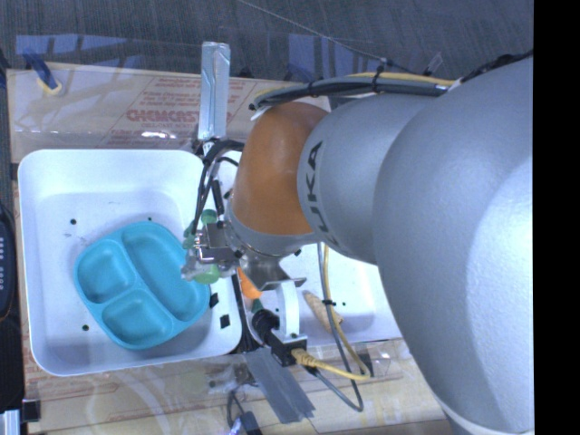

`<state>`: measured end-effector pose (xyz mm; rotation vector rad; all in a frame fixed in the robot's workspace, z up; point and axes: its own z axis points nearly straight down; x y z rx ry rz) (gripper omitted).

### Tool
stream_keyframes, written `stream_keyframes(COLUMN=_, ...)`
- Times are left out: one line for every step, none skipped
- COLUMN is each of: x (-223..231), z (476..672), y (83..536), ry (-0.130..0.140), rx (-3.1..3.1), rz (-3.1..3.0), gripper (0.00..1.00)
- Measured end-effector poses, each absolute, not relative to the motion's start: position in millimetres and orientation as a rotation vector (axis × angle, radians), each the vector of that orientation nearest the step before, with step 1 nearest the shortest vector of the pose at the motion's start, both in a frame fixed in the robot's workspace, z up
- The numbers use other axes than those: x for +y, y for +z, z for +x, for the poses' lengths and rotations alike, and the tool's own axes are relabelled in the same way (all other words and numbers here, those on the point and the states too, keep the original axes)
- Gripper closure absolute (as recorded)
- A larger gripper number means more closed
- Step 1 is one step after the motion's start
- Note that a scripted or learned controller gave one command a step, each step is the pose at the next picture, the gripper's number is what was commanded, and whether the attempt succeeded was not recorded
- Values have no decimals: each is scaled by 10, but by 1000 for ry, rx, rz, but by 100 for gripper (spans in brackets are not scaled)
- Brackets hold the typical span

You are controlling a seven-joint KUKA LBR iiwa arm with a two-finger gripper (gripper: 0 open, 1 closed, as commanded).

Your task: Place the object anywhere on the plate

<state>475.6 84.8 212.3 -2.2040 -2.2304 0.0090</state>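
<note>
A blue plate (136, 286) with three compartments lies in the left white bin (54, 188), toward its front right. The grey arm with its orange band (272, 184) reaches in from the right and covers most of the right bin. Its gripper (201, 259) sits low over the plate's right rim, near the wall between the two bins. An orange and a tan object (319, 308) peek out beneath the arm in the right bin. Whether anything sits between the fingers is hidden by the wrist hardware.
Cables (340, 352) loop down from the arm over the front edge of the right bin. A metal post (215, 89) stands behind the left bin. The bench front carries a grey bracket (276, 383).
</note>
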Motion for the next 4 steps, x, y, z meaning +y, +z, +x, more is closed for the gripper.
stream_keyframes(x=203, z=4765, y=1901, ry=8, rx=-2225, rz=-2214, gripper=100)
stream_keyframes(x=19, z=4781, y=3431, ry=-6, rx=-2232, rz=-2216, gripper=100)
stream_keyframes(x=418, z=4740, y=1862, ry=18, rx=-2226, rz=-2203, gripper=100)
stream_keyframes(x=410, z=4756, y=1895, ry=9, rx=-2229, rz=-2208, gripper=0)
